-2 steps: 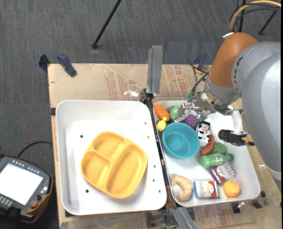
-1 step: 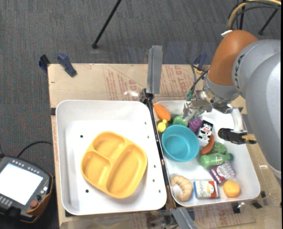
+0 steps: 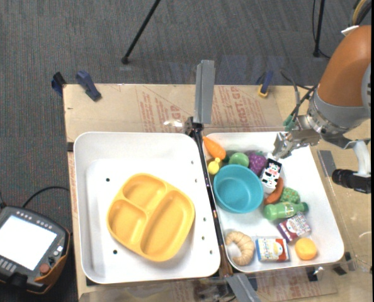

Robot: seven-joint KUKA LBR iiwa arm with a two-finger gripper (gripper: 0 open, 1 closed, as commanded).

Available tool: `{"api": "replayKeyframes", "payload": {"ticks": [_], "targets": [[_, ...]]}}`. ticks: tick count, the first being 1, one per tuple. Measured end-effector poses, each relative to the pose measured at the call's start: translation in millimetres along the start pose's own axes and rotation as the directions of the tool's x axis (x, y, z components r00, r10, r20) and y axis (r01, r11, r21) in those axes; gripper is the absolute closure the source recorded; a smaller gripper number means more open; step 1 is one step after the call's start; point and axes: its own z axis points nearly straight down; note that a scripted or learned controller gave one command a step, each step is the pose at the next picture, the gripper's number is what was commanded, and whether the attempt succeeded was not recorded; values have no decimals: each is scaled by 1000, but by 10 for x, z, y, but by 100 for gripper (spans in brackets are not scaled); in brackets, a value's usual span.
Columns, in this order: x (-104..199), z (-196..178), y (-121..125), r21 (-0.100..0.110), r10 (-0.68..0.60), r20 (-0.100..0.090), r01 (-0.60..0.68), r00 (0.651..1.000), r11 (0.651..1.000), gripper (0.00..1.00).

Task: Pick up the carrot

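Carrot lies in right bin, tucked at far-left corner against divider, just beside small yellow fruit and green piece. Blue bowl sits near, closer to camera. Pincer hangs over bin's far side, well apart from carrot; grip state cannot be told. Yellow divided plate rests in left bin.
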Motion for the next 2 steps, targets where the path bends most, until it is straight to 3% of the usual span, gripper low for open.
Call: {"api": "replayKeyframes", "payload": {"ticks": [1,2], "targets": [[-305,-181,-834,8,-290,-5,290,957,957,100],[-683,-641,-1231,2,-758,-6,758,653,653,100]]}}
